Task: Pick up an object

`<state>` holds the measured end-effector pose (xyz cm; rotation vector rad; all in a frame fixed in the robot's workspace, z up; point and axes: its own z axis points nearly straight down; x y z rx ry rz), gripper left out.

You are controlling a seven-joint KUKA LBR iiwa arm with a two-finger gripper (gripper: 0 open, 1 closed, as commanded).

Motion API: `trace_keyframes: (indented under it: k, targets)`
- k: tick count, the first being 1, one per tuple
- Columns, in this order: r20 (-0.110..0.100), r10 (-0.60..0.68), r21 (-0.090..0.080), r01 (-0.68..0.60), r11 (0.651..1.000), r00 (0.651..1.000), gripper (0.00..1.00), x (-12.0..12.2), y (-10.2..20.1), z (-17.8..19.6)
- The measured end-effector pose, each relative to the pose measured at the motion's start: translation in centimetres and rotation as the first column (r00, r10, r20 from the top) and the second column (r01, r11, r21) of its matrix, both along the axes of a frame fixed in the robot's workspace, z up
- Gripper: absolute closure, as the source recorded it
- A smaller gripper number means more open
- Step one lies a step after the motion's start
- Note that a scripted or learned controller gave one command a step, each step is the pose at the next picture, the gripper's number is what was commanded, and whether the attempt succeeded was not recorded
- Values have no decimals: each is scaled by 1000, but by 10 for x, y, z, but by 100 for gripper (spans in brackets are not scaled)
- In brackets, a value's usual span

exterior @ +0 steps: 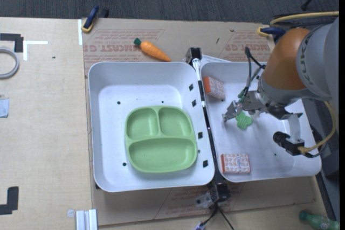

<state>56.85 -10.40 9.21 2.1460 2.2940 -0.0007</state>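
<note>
Tool [235, 112] low in right white bin [280, 169], can't tell its grip state. Small green plastic object [245, 120] just beside it, mid-bin. Risk: off-centre approach nudges it away, pick comes up without it.

the two bins [102, 116] are white. the plate [160, 139] with three parts is light green. the toy carrot [152, 49] is orange with a green top. a small box [235, 163] has a red and white pattern. the arm [310, 64] is grey with an orange band. the desk [43, 132] is light brown.
</note>
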Motion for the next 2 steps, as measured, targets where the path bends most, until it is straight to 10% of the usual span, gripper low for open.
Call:
trace_keyframes:
  k: [1,2]
  targets:
    - [0,-2,0,2,1000,1000,100,0,-1,10]
    - [0,-204,0,204,979,979,100,-50,40,100]
